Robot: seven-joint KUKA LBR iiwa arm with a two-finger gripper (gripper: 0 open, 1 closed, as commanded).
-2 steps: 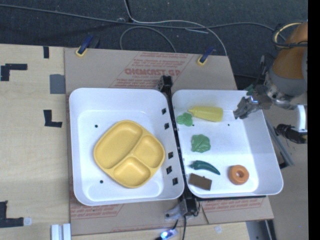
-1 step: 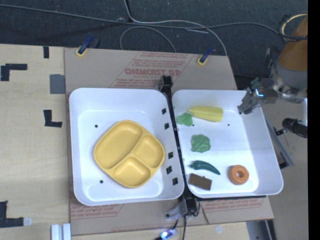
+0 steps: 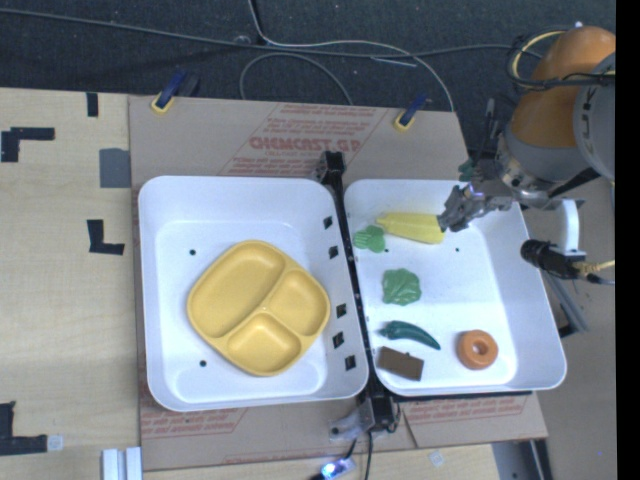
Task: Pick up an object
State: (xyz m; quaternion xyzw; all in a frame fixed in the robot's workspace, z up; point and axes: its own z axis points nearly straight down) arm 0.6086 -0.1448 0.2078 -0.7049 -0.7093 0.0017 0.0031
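My gripper (image 3: 455, 214) hangs low over the far part of the right bin (image 3: 530, 298), right at the right end of a yellow corn cob (image 3: 410, 228) with green husk (image 3: 369, 239) at its left end. Whether the fingers touch the cob is unclear. Below lie a green leafy piece (image 3: 401, 286), a dark green pepper (image 3: 411, 334), a brown block (image 3: 400, 364) and an orange doughnut (image 3: 477, 349).
The left bin (image 3: 165, 268) holds a yellow divided plate (image 3: 258, 306). A black clip row (image 3: 343, 288) runs along the seam between the bins. Cardboard lies under both bins, with cables behind.
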